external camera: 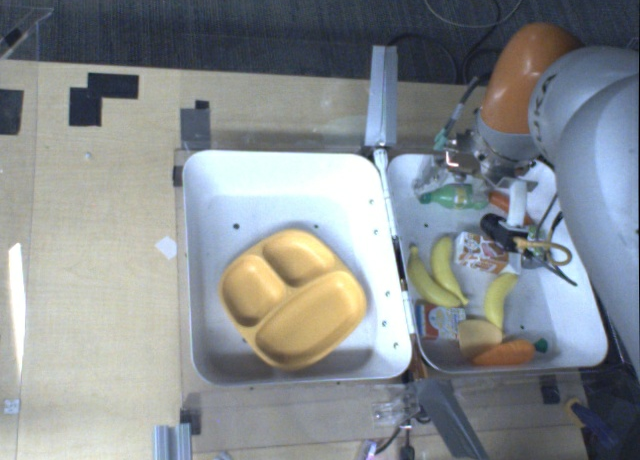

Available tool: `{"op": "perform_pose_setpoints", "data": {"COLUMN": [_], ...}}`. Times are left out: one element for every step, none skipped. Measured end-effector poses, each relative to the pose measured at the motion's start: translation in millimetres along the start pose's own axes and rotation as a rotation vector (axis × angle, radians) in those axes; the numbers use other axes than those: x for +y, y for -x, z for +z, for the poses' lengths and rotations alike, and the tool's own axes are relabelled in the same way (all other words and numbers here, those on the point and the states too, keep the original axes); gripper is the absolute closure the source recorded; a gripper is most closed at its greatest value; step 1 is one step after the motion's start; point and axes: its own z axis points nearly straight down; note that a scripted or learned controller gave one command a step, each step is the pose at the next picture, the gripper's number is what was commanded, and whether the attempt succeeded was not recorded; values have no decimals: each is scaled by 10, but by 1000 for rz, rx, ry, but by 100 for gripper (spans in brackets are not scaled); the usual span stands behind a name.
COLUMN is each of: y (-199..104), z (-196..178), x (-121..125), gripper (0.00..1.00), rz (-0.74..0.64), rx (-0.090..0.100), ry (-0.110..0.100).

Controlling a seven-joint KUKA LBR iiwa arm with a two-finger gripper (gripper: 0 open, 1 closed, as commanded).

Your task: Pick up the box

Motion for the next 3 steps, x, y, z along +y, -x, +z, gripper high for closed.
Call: {"op": "perform_pose_setpoints", "data": {"y": [-10,-26,-17], "z": [-19,-21,-27], "x": [50,48,-32], "gripper": [0,0,0], "rz": [-44,-31,12], "rx": [-1,-3,2], "ry": [25,26,36]}}
